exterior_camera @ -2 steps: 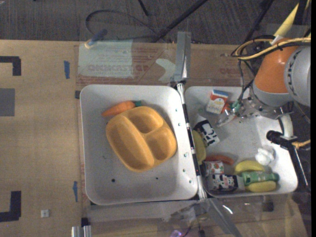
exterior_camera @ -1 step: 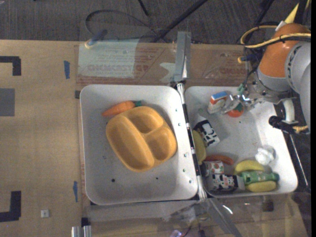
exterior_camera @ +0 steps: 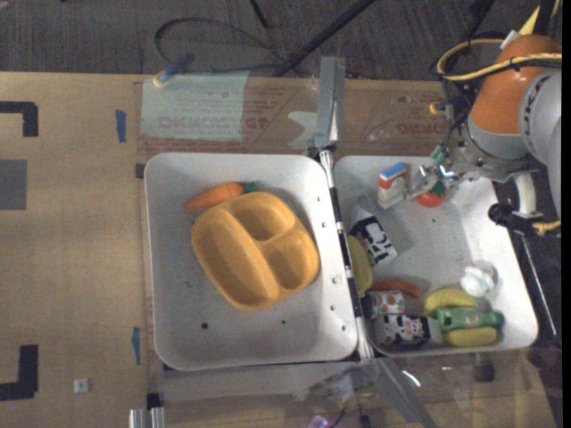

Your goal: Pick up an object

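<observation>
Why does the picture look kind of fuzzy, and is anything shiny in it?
Camera view: soft all over, so the print on the small cartons can't be read; the gripper is a blur of small parts. The orange divided plate has pale shiny patches from the light overhead, and the white bins look bright, with faint shadows.

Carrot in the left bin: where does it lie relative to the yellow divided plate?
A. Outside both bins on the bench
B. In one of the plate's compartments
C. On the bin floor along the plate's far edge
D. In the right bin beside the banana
C: the carrot lies on the floor of the left bin, against the far rim of the yellow plate, not in any compartment.
</observation>
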You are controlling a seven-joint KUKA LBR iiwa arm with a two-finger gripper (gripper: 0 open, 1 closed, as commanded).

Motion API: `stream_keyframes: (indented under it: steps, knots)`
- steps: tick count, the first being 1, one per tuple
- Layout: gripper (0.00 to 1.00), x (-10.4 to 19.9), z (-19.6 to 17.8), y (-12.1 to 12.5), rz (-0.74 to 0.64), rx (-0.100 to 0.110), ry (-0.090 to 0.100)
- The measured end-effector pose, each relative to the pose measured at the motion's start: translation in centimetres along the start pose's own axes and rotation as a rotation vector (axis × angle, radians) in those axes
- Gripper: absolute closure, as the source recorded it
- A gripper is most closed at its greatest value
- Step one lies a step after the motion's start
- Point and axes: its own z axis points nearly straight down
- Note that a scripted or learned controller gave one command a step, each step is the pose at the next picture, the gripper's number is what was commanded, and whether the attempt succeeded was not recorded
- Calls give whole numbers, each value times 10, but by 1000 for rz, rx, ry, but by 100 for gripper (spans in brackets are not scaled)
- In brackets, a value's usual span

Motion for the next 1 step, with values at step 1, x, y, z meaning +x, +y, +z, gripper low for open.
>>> stream_keyframes:
  steps: [1]
  knots:
    - [100,60,-117,8,-156,-1,3]
